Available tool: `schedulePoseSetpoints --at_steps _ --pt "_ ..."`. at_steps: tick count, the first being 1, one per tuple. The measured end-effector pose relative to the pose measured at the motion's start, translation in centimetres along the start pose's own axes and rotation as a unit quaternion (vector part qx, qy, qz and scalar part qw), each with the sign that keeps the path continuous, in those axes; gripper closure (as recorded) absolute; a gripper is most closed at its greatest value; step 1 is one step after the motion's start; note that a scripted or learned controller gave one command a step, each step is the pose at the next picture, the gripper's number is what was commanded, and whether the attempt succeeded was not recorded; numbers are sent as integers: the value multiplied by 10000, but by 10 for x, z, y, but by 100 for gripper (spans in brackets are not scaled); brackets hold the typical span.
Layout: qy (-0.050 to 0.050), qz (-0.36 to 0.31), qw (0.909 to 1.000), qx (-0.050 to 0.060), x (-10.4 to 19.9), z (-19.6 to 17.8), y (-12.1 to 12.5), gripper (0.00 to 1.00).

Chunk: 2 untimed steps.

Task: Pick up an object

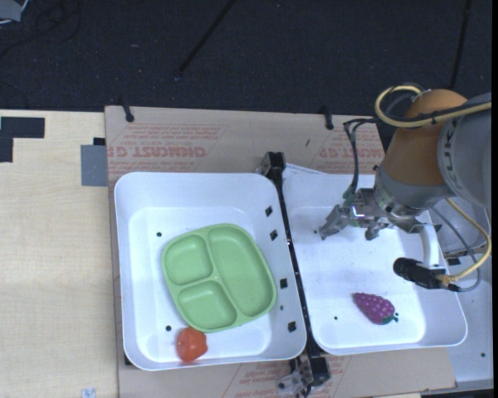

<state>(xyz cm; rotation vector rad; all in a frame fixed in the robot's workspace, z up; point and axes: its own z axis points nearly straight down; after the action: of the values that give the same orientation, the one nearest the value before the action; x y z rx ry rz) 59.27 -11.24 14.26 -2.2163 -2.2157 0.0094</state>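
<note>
1. Two fingers of the gripper (pixel 349 225) appear spread apart, we judge, with nothing between them; they hang over the far half of the right bin (pixel 448 334), near its left wall.
2. We see the arm (pixel 448 156) come in from the right edge of the bench, its orange band bulging above the wrist, a yellow cable looped over it and the wrist tilted toward the bins' shared divider.
3. We find a purple grape-like toy (pixel 373 307) lying on the right bin's floor toward its near edge, well apart from the gripper.
4. We note a black part (pixel 418 272) on a cable between the wrist and the toy, over the bin's right side.
5. In the left bin (pixel 137 222) we see a green divided plate (pixel 219 277) with three compartments lying at the middle, and a small orange-red object (pixel 192 344) just beside its near-left rim.
6. We can make out reddish mirrored lettering on the cardboard sheet (pixel 199 143) beyond the bins' far edges, but we cannot read it reliably.
</note>
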Motion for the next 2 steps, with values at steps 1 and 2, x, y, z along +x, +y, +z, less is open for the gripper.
schedulePoseSetpoints --at_steps 1,2 --pt "2 -3 10000 -8 1 54 -1 0" --pt "2 19 10000 -20 0 41 0 100"
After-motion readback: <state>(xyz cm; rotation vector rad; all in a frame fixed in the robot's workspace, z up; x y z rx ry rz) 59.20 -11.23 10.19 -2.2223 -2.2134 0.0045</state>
